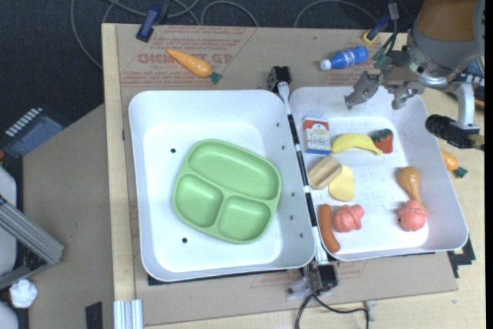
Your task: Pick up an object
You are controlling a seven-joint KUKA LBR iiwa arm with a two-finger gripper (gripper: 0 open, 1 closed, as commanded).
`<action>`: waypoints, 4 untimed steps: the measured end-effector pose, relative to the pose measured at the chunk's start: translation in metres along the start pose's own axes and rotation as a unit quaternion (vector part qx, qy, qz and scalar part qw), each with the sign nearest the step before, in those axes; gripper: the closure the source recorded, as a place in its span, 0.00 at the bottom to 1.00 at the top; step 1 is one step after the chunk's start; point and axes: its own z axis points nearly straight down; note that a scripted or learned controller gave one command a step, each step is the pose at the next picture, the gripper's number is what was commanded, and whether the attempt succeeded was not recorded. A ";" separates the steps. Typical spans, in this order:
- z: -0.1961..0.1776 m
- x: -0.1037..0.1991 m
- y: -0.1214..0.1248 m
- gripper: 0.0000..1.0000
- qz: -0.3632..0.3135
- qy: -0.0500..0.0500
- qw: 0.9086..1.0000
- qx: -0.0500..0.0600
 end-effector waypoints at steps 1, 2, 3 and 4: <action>0.067 -0.076 -0.003 0.00 0.001 0.000 1.000 0.002; 0.138 -0.086 -0.010 0.00 0.000 0.000 1.000 -0.006; 0.138 -0.097 -0.017 0.00 0.000 -0.001 1.000 -0.006; 0.144 -0.105 -0.062 0.00 -0.002 0.004 1.000 0.000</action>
